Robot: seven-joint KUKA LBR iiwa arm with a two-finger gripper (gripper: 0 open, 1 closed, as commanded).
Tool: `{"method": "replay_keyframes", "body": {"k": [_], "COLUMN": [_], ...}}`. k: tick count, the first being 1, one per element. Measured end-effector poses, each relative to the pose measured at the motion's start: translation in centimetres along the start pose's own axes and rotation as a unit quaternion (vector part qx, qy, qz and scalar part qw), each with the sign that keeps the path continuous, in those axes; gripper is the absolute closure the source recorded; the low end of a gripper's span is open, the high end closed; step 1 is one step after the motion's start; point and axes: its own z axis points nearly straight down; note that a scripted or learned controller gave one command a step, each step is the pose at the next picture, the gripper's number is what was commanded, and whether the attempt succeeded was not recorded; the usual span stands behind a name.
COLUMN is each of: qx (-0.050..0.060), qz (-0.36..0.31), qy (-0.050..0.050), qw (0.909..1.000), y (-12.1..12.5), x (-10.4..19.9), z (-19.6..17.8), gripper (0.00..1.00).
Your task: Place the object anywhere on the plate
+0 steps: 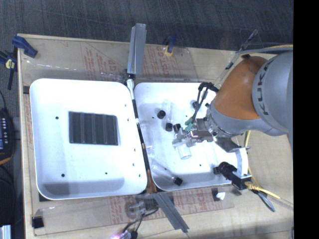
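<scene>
arm (259, 96) comes in from the right, wrist down low over the right bin (149, 96), so this looks like the pick phase, not the place

hand (185, 137) sits mid-bin on a cluster of clear/pale stuff; can't tell whether it's open, closed or gripping, the glare on white washes the tip out

likely the object (184, 151): a small translucent piece just below the hand, touching or nearly so. can't confirm it's held, looks more like it's lying on the bin floor

other bits in that bin: dark round piece (161, 114) up left, small dark piece (169, 126) nearer the hand, another dark piece (177, 181) by the lower rim. probably distractors, scattered loose

plate: the only candidate I see is the dark ribbed rectangle (93, 128) flat in the middle of the left bin (45, 93), well apart from the hand. central spot makes sense, gives clearance from the walls for a drop

the divider between the bins is the obstacle on the carry, so the object needs to be lifted clear of both rims before moving left

risk: clear object on white is a weak grasp target, easy to come up with nothing
</scene>
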Motion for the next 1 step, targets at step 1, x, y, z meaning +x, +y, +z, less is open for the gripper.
{"method": "replay_keyframes", "body": {"k": [1], "qx": [0.003], "qz": [0.031], "qy": [-0.001], "qw": [0.9995], "y": [7.48], "x": [8.54], "z": [2.30], "gripper": [1.00]}}
